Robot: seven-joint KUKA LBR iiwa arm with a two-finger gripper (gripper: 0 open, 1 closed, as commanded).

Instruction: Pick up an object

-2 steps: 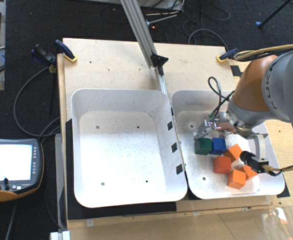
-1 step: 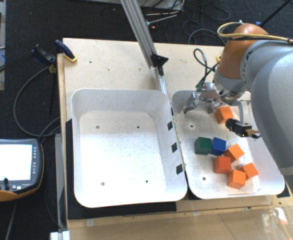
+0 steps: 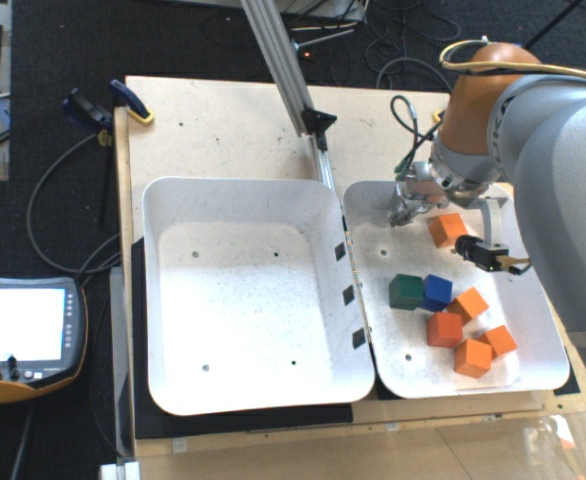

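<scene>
My gripper (image 3: 404,212) hangs low over the far left part of the right bin (image 3: 533,373), with nothing seen in it. An orange block (image 3: 447,230) lies just to its right, apart from it. Nearer the camera, a green block (image 3: 406,292) and a blue block (image 3: 437,290) sit side by side. Behind them toward the front edge lie a red-orange block (image 3: 444,328) and three orange blocks (image 3: 470,303), (image 3: 500,341), (image 3: 473,358) in a loose cluster.
The left bin (image 3: 163,268) sits beside the right one, their rims meeting at a ridge with black marks (image 3: 348,268). A metal pole (image 3: 278,48) slants up from the back of the bench. The grey arm (image 3: 553,158) covers the right bin's far right side.
</scene>
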